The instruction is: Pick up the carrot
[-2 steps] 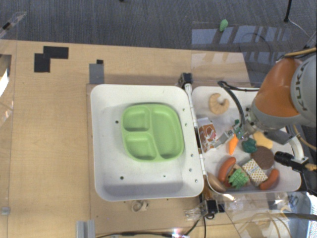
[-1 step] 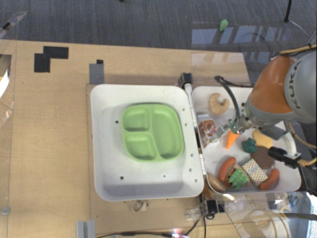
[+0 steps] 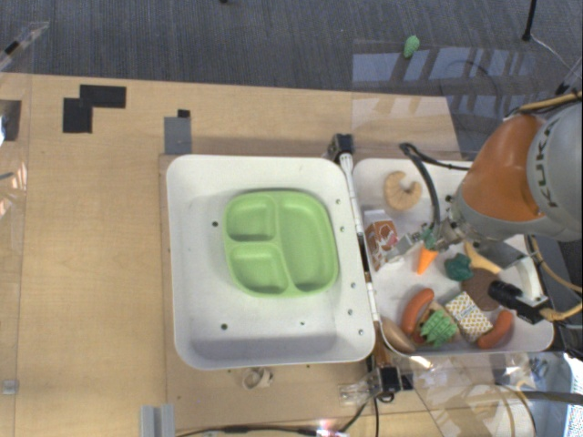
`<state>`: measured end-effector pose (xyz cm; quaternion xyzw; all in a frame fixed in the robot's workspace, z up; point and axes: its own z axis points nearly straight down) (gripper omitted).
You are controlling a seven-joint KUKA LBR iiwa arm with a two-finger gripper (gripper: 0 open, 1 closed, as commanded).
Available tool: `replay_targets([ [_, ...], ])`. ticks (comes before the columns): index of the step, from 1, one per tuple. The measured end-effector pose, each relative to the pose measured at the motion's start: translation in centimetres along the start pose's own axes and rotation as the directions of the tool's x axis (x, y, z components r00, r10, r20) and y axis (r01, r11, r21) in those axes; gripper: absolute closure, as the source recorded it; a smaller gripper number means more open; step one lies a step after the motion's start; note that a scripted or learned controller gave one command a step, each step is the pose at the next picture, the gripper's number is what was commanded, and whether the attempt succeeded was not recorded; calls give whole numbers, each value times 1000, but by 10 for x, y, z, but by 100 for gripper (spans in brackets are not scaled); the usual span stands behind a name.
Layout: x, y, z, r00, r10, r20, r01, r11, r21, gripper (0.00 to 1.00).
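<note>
The carrot [image 3: 425, 261] is a small orange toy lying in the right bin [image 3: 393, 285], near its middle. My gripper [image 3: 435, 238] hangs just above the carrot's upper end, coming down from the grey and orange arm on the right. Whether it touches the carrot I cannot tell, as the wrist hides much of it.
The right bin also holds a beige mushroom slice [image 3: 401, 190], a brown-red piece [image 3: 381, 238], a green broccoli [image 3: 458, 266], two sausages [image 3: 417, 308], a lettuce piece [image 3: 438, 328] and a waffle block [image 3: 469, 314]. A green divided plate [image 3: 278, 242] lies in the left bin [image 3: 196, 335].
</note>
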<state>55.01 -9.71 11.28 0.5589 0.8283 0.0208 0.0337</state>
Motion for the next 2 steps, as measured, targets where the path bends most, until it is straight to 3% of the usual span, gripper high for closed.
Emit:
replay_targets([
  [1, -11, -25, -1, 970, 244, 6, -244, 970, 2, 0],
  [2, -30, -12, 25, 773, 634, 20, -633, 771, 64, 0],
])
